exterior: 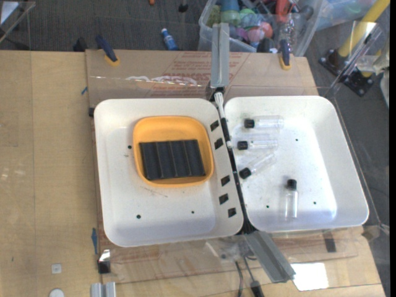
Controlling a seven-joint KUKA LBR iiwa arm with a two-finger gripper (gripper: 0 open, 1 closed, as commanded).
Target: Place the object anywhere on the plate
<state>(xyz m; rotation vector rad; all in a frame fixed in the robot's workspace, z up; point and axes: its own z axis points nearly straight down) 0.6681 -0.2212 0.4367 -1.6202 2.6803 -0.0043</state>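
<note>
Camera view, looking down on the worktop (43, 166). Two shallow white bins sit side by side: left bin (117, 221) at frame centre-left, right bin (328, 166) at centre-right, their inner rims touching along a near-vertical seam.

Left bin: an orange plate (143, 132) lies in its upper middle, and a black ribbed block (172, 159) rests flat on the plate.

Right bin: four clear vials with black caps. Vial one (265, 123) lies at upper left of the bin; vial two (258, 145) just below it; vial three (255, 166) below that, tilted diagonally, near the seam. Vial four (291, 198) lies well apart, lower centre, cap toward the top of the frame. None touches the plate.

Gripper: open/closed state cannot be told.

A clear tub of coloured toys (266, 11) stands beyond the bins, top of frame.
</note>
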